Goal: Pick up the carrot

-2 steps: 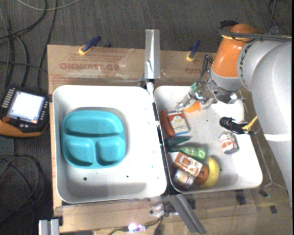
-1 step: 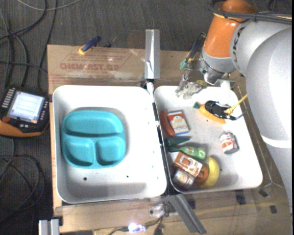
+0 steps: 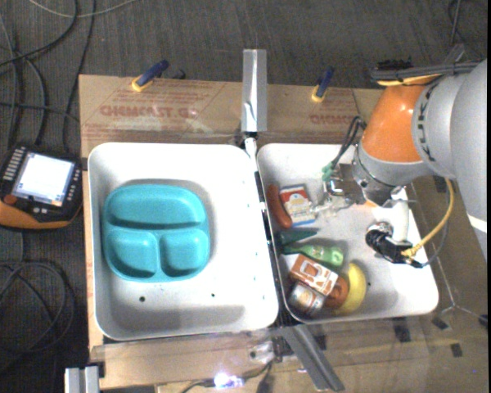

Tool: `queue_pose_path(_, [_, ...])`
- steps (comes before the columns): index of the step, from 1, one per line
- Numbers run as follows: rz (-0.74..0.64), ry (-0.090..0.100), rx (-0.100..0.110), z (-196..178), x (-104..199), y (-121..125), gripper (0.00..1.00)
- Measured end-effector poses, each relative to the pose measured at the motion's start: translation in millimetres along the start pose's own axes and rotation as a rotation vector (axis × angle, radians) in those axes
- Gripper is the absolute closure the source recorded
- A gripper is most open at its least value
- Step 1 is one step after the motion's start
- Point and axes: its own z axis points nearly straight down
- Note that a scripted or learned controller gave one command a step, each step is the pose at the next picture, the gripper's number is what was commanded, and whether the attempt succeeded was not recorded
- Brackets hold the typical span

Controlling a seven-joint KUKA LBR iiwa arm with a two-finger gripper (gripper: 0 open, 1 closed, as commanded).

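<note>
Claw [image 3: 337,188] parked over a crowded right bin [image 3: 409,301]

Can't tell how open it is, nothing visibly held. The carrot [image 3: 278,206] lies along the bin's left wall, touching a small box [image 3: 297,204] with green stuff [image 3: 299,238] just below, so I'd bet on a grab catching the box or skidding off the wall.

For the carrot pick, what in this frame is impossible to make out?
- Pincer: its state is unclear in the camera view; small and blurred under the wrist.
- Carrot: lower end merges with green item.
- Can: partly covered by a box.
</note>
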Motion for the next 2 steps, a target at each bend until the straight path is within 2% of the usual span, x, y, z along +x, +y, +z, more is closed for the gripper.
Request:
queue_pose_path(1, [-0.024, 0.000, -0.001, -38, -57, -75, 1.00])
queue_pose_path(2, [-0.073, 0.001, -0.002, -24, -61, -20, 1.00])
